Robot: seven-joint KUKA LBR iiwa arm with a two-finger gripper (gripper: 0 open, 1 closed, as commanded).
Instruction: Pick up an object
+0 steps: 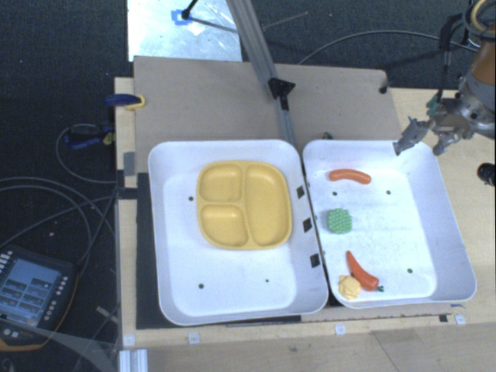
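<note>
A grey metallic wrist housing (pixel 474 107) is seen, fitted with a dark two-finger pincer (pixel 423 139); black cables (pixel 449 41) are routed above it.

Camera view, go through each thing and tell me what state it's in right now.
pincer: open, holding nothing, above the right bin's far corner
yellow plate: upright, flat in left bin
sausage: lying flat
green ball: resting alone
carrot: lying flat, touching yellow lump

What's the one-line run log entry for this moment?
gripper: open, over right bin's far corner, holding nothing | sausage, green ball, carrot: untouched | plate: left bin
</note>
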